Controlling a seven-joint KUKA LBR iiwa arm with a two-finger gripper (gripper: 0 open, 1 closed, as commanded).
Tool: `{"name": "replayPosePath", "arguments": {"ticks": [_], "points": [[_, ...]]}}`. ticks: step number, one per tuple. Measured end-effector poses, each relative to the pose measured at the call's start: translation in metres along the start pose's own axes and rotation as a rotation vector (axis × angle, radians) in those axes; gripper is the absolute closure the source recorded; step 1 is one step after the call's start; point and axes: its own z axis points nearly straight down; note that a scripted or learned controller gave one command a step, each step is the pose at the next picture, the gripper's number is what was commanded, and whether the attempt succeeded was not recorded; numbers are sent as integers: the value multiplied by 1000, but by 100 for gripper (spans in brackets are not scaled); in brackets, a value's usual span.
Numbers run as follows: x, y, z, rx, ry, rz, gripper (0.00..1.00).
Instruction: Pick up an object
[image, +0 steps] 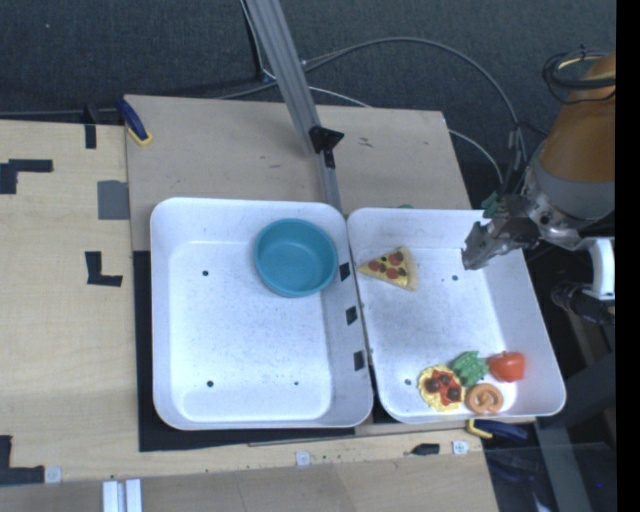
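Observation:
In the right bin (520, 310) a pizza slice (390, 268) lies near the back left corner. A small round pizza (440, 387), a green leafy piece (468, 365), a red tomato (507, 366) and a pretzel-like ring (485, 399) cluster at the front right corner. A blue bowl (294, 256) sits at the back of the left bin (200, 330). My gripper (478, 250) hangs over the right bin's back right part, well to the right of the pizza slice, with nothing seen in it.
A grey metal pole (300, 95) slants down from the top to the gap between the bins. Cables (440, 60) loop behind the right bin. A yellow-and-blue clamp (133, 120) sits at the bench's back left, and another clamp (497, 430) at the right bin's front edge.

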Motion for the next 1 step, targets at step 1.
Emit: {"name": "replayPosePath", "arguments": {"ticks": [1], "points": [[49, 9, 17, 0, 0, -1, 100]]}}
